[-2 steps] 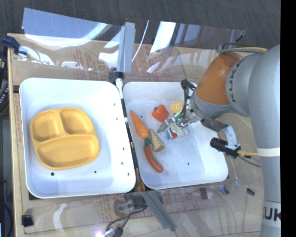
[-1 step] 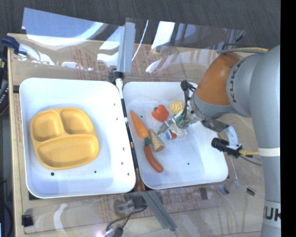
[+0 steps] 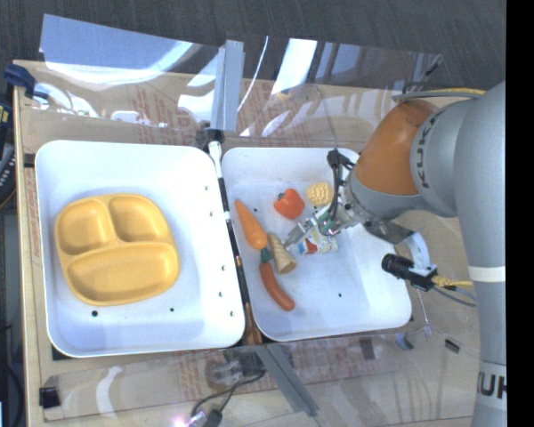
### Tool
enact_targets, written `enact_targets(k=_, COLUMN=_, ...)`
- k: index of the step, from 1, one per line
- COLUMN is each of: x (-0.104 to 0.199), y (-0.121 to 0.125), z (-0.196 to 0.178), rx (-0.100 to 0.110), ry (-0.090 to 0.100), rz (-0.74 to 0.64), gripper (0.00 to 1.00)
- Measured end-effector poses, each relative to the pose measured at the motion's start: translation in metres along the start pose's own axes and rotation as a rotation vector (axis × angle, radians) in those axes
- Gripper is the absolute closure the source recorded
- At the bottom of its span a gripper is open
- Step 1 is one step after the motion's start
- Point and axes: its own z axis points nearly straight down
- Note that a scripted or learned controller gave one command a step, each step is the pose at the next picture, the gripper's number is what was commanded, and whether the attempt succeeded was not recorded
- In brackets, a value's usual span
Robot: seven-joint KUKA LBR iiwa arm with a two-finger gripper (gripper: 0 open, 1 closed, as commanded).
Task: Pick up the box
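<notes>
Your arm (image 3: 445, 158) comes in from the right of the frame and bends down into the right bin (image 3: 374, 305). The gripper (image 3: 325, 225) sits low in the middle of that bin, right over a clutter of small things. Can't tell if it's open or closed, the wrist and the clutter hide that.

The box (image 3: 313, 238) looks like the small pale printed item lying under and just left of the gripper tip, mid bin. It's small and partly covered, so that's a guess.

Neighbours are tight: a cork-like brown piece (image 3: 282, 258) touching or just beside it on the lower left, a carrot (image 3: 251, 225) further left, a sausage (image 3: 278, 290) below, a red pepper (image 3: 288, 204) and a corn cob (image 3: 319, 192) just above. The left bin (image 3: 62, 327) holds a yellow divided plate (image 3: 116, 247), well apart from all this.

Risks for you:
- Grabbing the brown piece or the corn along with, or instead of, the box, because they crowd it.
- The box lies flat and tilted, so it may slip out or get pushed sideways.
- Shoving the whole pile toward the carrot.
</notes>
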Motion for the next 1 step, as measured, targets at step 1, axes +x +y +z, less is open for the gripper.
enact_targets(k=1, x=-0.0008, y=0.0009, z=-0.0112, rx=0.000, ry=-0.002, rz=-0.002, gripper=1.00)
